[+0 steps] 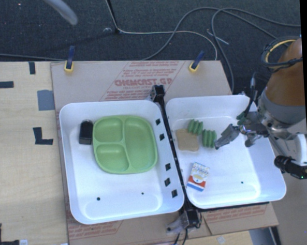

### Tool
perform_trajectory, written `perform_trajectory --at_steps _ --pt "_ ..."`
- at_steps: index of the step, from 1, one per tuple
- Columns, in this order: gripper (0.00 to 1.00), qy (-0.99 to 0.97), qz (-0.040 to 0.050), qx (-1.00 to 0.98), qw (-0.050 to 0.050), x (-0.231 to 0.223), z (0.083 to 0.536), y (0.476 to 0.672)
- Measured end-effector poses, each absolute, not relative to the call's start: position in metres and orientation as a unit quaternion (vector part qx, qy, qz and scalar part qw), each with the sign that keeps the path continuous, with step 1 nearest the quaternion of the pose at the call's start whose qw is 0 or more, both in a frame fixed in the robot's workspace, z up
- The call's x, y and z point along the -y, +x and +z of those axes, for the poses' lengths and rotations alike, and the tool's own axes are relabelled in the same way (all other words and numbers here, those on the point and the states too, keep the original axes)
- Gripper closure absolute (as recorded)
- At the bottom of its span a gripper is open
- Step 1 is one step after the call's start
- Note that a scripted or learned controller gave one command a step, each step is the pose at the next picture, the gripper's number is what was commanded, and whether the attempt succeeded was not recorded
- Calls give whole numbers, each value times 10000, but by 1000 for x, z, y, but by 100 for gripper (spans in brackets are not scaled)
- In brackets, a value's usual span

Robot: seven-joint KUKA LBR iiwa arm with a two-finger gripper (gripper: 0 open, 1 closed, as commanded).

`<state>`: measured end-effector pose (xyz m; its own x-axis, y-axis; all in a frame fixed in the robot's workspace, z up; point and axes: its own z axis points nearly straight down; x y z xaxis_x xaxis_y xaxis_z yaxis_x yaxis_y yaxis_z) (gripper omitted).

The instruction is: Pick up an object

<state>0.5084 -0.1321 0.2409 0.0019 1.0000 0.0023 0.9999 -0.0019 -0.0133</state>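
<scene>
In the right bin [251, 188], my fingers [236, 136] hang spread and empty, just off the green pieces.

The ridged green pieces [203, 133] lie at nine o'clock from the fingers, touching a flat tan, sponge-like slab [188, 140]; a small glossy packet [199, 175] sits at seven o'clock. I judge the risk is a glancing close: the ribbed pieces could roll or nudge the slab aside. The smooth green divided plate [125, 144] and a black block [85, 132] rest in the left bin [117, 207].
</scene>
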Motion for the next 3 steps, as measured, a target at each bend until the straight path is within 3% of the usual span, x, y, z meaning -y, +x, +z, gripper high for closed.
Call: perform_trajectory --at_steps 1,3 --pt "0 -7066 4 7076 9 132 247 511" --pt "0 -7072 24 7070 30 135 145 501"
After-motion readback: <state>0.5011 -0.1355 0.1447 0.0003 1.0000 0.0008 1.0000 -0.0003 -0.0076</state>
